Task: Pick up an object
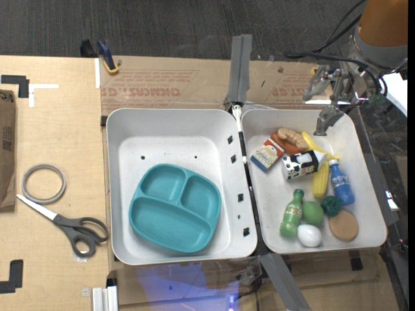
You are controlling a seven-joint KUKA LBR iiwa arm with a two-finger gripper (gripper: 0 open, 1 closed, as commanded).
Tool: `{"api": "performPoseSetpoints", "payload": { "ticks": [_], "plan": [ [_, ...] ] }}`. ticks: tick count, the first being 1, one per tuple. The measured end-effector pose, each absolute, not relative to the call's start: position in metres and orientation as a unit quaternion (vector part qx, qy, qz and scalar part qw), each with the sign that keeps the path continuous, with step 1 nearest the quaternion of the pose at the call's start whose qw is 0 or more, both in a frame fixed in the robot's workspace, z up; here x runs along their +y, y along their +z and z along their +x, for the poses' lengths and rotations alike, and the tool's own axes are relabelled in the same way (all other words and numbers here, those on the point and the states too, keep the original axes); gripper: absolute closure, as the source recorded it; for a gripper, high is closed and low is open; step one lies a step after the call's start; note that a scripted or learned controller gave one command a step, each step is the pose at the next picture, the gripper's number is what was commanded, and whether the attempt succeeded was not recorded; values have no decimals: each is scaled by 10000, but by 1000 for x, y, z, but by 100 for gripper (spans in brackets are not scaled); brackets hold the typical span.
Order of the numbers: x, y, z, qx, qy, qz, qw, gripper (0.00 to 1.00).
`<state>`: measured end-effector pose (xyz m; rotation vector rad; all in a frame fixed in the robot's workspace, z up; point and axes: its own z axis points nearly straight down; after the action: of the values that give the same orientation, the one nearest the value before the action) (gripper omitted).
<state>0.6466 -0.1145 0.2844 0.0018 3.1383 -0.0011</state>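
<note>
The right bin (366, 167) holds several small items: a hot dog bun (290, 138), a red, white and blue carton (266, 155), a cow-patterned carton (299, 166), a yellow corn cob (320, 177), a blue bottle (340, 183), a green bottle (292, 212), a green lime (312, 212), a white egg (310, 236) and a brown disc (343, 225). My gripper (327, 112) hovers over the bin's far right corner, above and to the right of the bun, and I see nothing held in it.
A teal divided plate (175, 207) lies in the left bin (120, 173). On the wooden bench to the left are scissors (71, 225), a tape roll (43, 182) and a brown bag (5, 148). Cables hang near the arm at the top right.
</note>
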Motion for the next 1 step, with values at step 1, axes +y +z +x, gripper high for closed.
{"api": "performPoseSetpoints", "payload": {
  "ticks": [1],
  "plan": [
    [-171, 195, 598, 9973, -2, 735, 9, 0]
  ]
}}
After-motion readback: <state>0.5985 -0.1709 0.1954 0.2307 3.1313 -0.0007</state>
